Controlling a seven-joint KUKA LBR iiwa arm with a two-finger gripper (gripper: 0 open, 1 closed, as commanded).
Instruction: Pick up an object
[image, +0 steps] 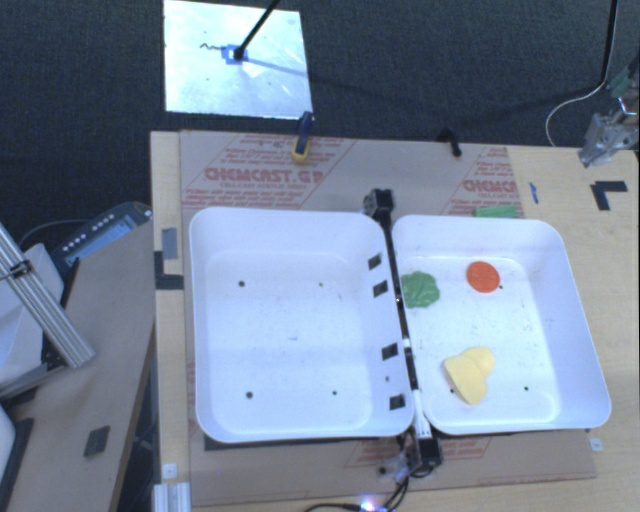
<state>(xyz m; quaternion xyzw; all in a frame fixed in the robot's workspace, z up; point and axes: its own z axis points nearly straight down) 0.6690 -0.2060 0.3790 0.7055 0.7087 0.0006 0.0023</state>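
Observation:
Three small objects lie in the right bin (560, 300). A green leafy piece (420, 290) sits near the bin's left wall. To its right, toward the back, rests an orange-red round disc (483, 276). A pale yellow lump (469, 374) lies nearer the front of the same bin.
The left bin (290, 320) stands beside the right one, joined along a black clipped seam (392, 310). Both rest on a cardboard sheet (260, 170) on the wooden bench. A metal plate (235, 60) lies behind, and a small yellow item (300, 152) sits on the cardboard.

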